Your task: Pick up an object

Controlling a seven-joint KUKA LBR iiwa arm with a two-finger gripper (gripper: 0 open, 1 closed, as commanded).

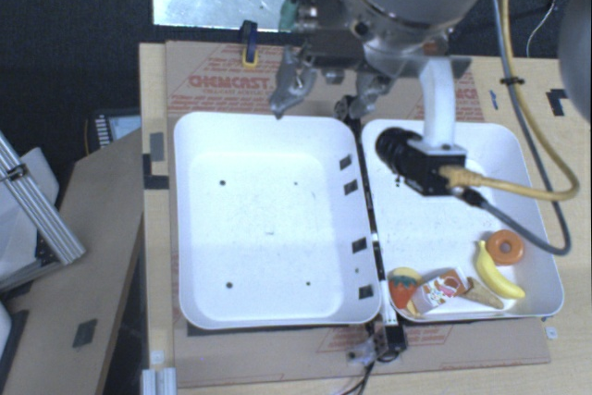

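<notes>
Nothing picked yet: two-finger metal gripper [320, 97] spread open and empty above far edge between shallow white bins [268, 227], curved yellow plastic banana [497, 272] untouched by right bin's near-right corner.

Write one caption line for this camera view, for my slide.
KUKA arm's open end effector hovers over the bins' far edge; banana, orange ring and other toys lie in the right bin.

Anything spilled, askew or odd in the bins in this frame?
Nothing spilled or damaged. The toys, banana, orange ring and small packet, are crowded into the right bin's near corner. The gripper hangs over the bins' far edge, away from them.
</notes>
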